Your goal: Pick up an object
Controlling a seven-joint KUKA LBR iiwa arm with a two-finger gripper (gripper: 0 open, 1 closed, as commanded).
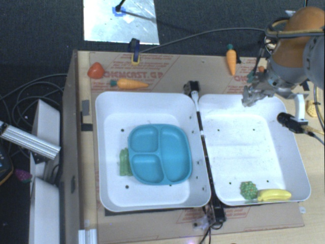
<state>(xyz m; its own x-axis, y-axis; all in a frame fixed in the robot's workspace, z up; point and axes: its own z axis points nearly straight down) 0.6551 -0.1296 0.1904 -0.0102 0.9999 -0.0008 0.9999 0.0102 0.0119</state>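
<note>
Right bin (284,151), near edge: a green broccoli-like piece (248,189) is lying beside a yellow banana (274,194), the two touching or nearly so; either is qualifying as the object to be picked, and both are sitting untouched on the bin floor. Left bin (109,151): a blue divided plate (159,153) is resting flat in the middle, with a green pod-like item (124,162) lying against its left rim. Far edge of the right bin: the claw (252,97) is hovering at the rim, well apart from the banana and the broccoli piece, with nothing showing between its tips; at this angle the spread of the claw is too small and blurred to judge, so it cannot be told. Tabletop (167,72) beyond the bins: an orange carrot (130,84) and a red tomato-like piece (96,70) are lying at the left, a second carrot (231,60) at the right, near the arm. Progress, as judged: nothing is being lifted; approach, descent, closing and raising all appear to be remaining.
</note>
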